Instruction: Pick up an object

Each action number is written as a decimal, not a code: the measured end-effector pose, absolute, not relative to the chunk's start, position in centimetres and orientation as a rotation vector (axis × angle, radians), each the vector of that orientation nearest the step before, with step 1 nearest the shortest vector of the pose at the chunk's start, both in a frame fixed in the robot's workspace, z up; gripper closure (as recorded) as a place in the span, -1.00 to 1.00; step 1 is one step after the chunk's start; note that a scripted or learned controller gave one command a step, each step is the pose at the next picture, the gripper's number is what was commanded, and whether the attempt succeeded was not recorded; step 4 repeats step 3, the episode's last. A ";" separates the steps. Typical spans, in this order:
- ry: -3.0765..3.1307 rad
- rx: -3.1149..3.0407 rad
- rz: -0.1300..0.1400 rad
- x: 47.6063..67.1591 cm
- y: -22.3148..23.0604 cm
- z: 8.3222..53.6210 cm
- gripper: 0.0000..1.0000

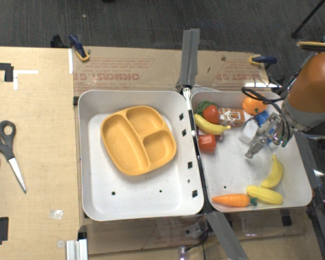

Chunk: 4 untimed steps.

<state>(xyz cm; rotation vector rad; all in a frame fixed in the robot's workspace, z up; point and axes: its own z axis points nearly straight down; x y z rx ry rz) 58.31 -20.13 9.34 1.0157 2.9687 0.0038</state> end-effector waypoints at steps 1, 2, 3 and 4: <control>2.877 1.267 -0.005 62.6 -16.5 9.2 -1.00; 2.746 1.530 -0.034 63.8 -12.5 9.0 -1.00; 2.592 1.810 -0.037 65.0 -11.8 8.9 -1.00; 2.592 1.810 -0.037 65.0 -11.8 8.9 -1.00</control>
